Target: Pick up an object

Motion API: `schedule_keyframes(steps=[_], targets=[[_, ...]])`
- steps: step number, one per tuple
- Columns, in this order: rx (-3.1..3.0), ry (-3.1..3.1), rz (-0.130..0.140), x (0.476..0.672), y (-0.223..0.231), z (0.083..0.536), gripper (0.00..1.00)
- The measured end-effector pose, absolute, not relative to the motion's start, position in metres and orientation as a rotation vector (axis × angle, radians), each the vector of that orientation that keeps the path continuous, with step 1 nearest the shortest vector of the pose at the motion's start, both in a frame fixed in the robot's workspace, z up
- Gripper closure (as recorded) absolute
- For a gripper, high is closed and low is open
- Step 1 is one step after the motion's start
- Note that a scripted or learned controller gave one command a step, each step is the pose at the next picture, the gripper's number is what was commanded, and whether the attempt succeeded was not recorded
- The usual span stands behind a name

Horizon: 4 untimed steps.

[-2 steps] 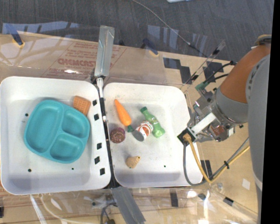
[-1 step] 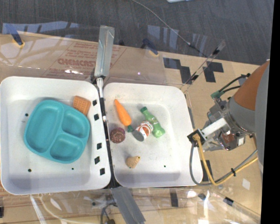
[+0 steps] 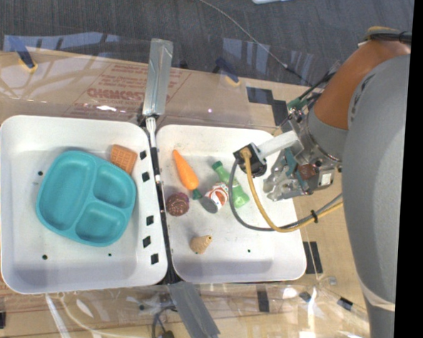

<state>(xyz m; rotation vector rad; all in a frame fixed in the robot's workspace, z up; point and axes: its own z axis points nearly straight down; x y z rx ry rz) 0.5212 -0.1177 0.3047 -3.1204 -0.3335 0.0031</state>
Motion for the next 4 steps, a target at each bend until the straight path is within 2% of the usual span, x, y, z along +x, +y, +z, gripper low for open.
schedule_keyframes(steps=[1, 2, 3, 4], targets=[[-3.104, -0.471, 0.012, 0.548, -0.197, 0.267, 1.00], [-3.096, -0.498, 0.004, 0.525, -0.108, 0.092, 1.00], [-3.012, -0.890, 0.000, 0.505, -0.147, 0.170, 1.00], [-3.025, -0.859, -0.007, 0.500, -0.212, 0.275, 1.00]])
